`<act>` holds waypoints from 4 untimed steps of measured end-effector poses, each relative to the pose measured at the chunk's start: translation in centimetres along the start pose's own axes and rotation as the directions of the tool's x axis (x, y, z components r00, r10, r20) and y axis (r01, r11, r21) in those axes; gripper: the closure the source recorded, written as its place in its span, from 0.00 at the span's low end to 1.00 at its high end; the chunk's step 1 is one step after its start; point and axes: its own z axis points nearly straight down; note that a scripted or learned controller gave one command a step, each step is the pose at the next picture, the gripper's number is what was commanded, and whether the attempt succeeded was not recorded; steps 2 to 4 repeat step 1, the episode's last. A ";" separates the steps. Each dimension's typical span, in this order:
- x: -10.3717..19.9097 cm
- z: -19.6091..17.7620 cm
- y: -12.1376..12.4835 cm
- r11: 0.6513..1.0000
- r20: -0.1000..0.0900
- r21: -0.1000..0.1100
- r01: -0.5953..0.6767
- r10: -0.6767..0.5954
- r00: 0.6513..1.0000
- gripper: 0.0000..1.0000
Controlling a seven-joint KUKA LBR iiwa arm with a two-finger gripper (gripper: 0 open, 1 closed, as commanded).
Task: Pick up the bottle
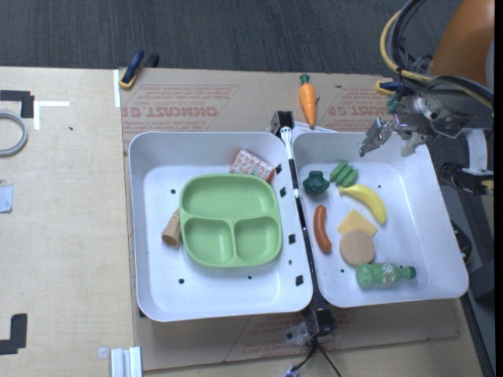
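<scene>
bottle (384, 273): green with a pale label, cap pointing right
pose: lying on its side
place: lower right of the frame, near the right bin's front wall

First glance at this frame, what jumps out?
The big green divided plate fills the middle of the left bin. The right bin holds toy food: a yellow banana, a sausage, and the green bottle lying on its side near the front. The tool hovers over that bin's far edge.

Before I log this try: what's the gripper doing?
Gripper: open, holding nothing, above the right bin's far edge, away from the bottle.
</scene>
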 end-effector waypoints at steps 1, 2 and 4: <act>0.0 -1.0 0.0 1.000 0.002 -0.001 0.002 -0.002 1.000 1.00; 0.0 -1.0 0.0 1.000 0.002 -0.001 0.002 -0.002 1.000 1.00; 0.0 -1.0 0.0 1.000 0.002 -0.001 0.002 -0.002 1.000 1.00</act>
